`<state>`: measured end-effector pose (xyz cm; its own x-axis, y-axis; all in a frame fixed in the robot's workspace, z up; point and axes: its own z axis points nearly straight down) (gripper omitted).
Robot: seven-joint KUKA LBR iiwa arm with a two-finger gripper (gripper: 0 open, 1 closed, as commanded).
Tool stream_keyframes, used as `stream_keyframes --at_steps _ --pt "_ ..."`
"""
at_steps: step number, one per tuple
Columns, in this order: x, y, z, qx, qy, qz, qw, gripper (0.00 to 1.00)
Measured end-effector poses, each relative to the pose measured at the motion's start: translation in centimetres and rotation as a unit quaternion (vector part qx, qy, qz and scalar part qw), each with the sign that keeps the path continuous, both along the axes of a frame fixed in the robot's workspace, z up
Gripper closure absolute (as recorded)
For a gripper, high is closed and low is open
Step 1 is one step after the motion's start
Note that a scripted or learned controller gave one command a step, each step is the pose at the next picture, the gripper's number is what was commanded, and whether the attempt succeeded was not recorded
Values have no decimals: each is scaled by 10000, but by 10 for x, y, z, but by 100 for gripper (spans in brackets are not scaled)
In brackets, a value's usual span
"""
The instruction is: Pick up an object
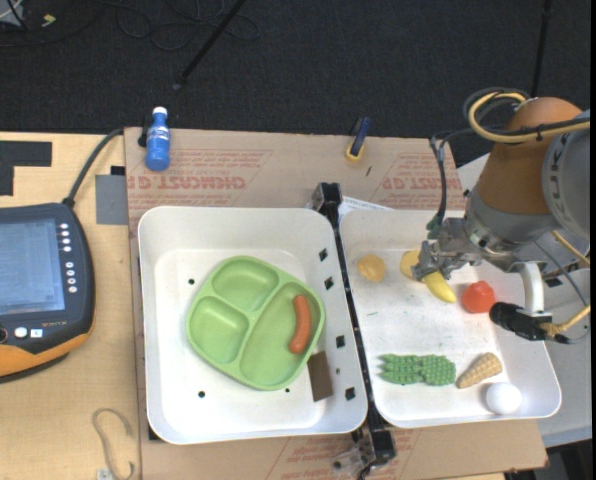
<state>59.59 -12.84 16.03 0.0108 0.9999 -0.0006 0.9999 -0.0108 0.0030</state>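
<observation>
Banana (438,287) in rt bin (538,393), jaws low over its upper end; can't tell if apart or clamped.

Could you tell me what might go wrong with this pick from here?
The end effector sits low among crowded items: the banana, a small yellow piece and the red tomato lie close together, so it may nudge a neighbour or grab two. The rounded banana could also slip out during lifting.
</observation>
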Motion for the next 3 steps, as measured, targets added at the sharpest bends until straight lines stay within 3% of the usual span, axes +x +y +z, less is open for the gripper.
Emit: stream_keyframes --at_steps 1,2,3 --pt "-1 -7 62 -3 -6 3 10000 100" --pt "-1 -8 67 5 22 7 10000 100" --pt "-39 31 75 17 39 65 10000 100"
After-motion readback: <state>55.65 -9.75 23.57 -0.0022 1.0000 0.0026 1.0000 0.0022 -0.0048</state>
